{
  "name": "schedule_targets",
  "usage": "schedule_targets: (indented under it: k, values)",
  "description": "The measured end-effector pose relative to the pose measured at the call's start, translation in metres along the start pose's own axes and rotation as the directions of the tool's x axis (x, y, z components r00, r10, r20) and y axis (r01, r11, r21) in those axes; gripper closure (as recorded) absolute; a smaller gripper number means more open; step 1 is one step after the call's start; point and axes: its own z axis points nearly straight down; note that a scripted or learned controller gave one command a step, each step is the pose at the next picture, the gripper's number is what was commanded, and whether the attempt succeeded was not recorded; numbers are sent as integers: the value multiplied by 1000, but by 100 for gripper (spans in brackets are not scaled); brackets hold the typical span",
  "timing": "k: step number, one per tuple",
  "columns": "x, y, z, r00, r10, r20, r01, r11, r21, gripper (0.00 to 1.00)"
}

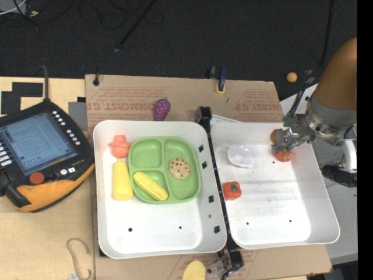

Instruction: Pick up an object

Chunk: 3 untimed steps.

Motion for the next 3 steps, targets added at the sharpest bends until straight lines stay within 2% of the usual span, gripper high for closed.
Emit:
schedule_targets:
  k: [1,2,3]
  values:
    - [-1,0,-7,1000,-1,-1,1,1000,3,100]
    - [50,-11,1,1000,-3,-3,3,1000,7,100]
    - [96,-27,-10,1000,-4,-3,4,1000,7,100]
